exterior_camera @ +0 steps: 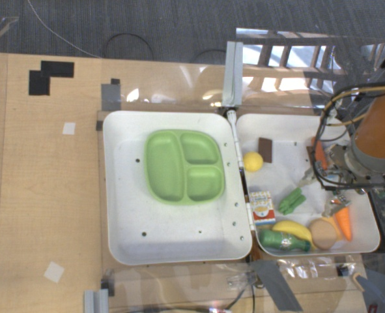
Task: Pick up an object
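- Reaching in from the right, the grey arm with its orange band hangs over the right side of the right bin
- The end effector sits low among cables at the right part of that bin; whether it is open or closed cannot be told, and nothing is seen gripped in it
- An orange carrot lies just near of the end effector, close to the bin's right wall
- A tan round object rests beside the carrot on its left, at the near edge of the bin
- A yellow banana lies left of the tan object, with a dark green bottle-like item just near of it
- A small red and white carton stands by the bin's left wall
- A green pepper-like piece lies near the bin's middle
- A yellow lemon sits farther back on the left, and a brown block lies just beyond it
- The left bin holds a green divided tray at its middle
- Both bins rest on a light wooden surface
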You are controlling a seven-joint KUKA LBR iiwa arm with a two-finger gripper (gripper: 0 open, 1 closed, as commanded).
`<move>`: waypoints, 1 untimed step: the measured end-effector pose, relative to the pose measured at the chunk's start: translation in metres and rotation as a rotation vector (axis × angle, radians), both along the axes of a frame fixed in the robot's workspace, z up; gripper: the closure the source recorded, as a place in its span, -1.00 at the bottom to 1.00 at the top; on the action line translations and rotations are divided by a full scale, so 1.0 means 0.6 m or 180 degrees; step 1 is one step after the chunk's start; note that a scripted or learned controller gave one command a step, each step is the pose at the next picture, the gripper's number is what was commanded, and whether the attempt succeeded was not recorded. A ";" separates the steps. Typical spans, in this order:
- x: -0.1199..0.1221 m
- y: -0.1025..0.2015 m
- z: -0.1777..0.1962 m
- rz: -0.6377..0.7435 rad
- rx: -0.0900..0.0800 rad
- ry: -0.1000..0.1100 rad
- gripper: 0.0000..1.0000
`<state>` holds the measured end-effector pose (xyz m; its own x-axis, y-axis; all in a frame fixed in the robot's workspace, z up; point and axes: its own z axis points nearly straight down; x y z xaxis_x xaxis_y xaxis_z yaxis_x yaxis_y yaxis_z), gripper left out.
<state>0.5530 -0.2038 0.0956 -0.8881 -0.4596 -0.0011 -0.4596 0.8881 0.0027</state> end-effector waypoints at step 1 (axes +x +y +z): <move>0.199 0.090 -0.011 0.0081 -0.0007 -0.0045 -1.00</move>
